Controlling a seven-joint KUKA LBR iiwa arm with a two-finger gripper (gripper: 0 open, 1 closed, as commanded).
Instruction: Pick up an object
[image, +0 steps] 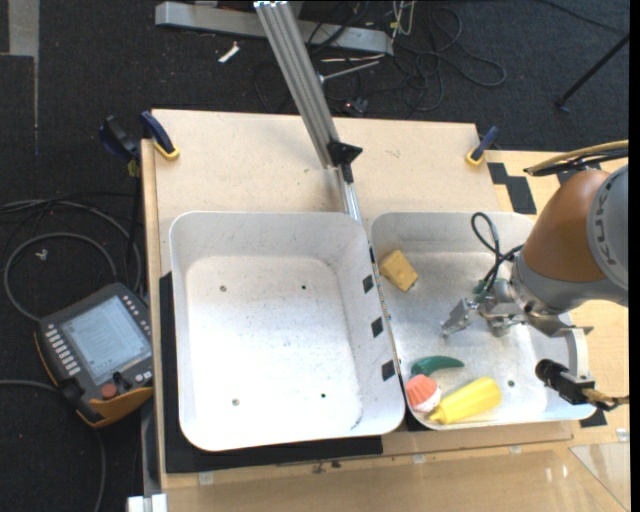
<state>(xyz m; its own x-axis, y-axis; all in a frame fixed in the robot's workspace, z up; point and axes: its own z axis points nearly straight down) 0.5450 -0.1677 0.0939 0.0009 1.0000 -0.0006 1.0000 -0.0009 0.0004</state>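
Note:
The right bin (440, 235) holds a tan sponge-like block (398, 270) near its far left side. At its near edge lie a yellow corn-shaped toy (466, 400), a small red and white piece (423, 391) and a dark green curved piece (436, 364). My gripper (459, 320) hangs over the middle of this bin, right of the tan block and above the green piece. Its fingers point left and down, and nothing shows between them.
The left bin (200, 240) stands beside the right one. A slanted metal pole (305, 85) rises from the bench behind the bins. A teach pendant (95, 345) lies off the bench at the left. Clamps (160, 135) sit at the bench's far corners.

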